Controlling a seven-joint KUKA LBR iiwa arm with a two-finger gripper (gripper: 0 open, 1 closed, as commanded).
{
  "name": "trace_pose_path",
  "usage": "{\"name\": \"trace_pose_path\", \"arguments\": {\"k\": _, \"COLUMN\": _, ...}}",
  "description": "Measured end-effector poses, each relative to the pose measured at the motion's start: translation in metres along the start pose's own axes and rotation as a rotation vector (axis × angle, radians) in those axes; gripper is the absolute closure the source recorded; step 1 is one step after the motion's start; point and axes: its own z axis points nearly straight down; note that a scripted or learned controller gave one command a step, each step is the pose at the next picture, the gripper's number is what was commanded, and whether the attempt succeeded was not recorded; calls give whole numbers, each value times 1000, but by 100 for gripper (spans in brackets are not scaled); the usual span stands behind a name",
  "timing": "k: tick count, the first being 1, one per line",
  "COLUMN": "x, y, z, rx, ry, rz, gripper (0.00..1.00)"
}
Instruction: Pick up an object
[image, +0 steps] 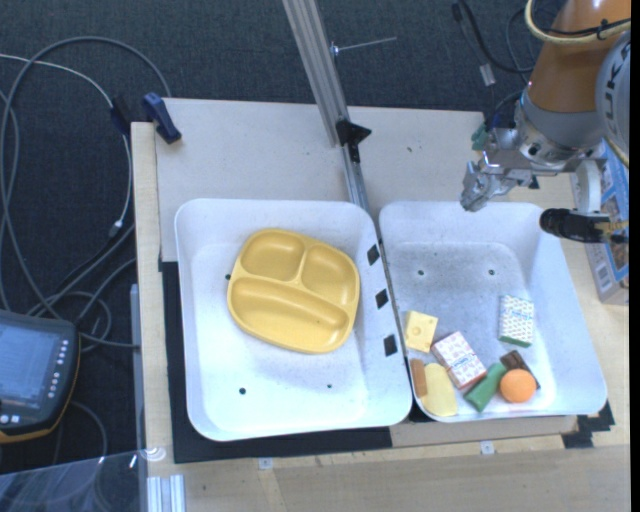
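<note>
Brightness: we see even, fairly bright overhead light.
Shadows: soft and short (faint under the yellow plate (294, 290)).
Glare: mild sheen on the white bins (200, 240).
Sharpness: slightly soft, grainy throughout.

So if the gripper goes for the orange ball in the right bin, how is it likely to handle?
The orange ball looks round and smooth, so it would probably roll or squirt sideways if pinched off-centre. It sits in the right bin beside a green block and brown piece, which may crowd the gripper.
</note>
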Motion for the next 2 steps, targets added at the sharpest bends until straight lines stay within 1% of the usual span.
{"name": "trace_pose_path", "arguments": {"k": 1, "x": 57, "y": 0, "z": 11, "rx": 1, "ry": 2, "rz": -2, "gripper": 100}}
{"name": "trace_pose_path", "arguments": {"k": 2, "x": 109, "y": 6, "z": 18, "rx": -1, "ry": 1, "rz": -2, "gripper": 100}}
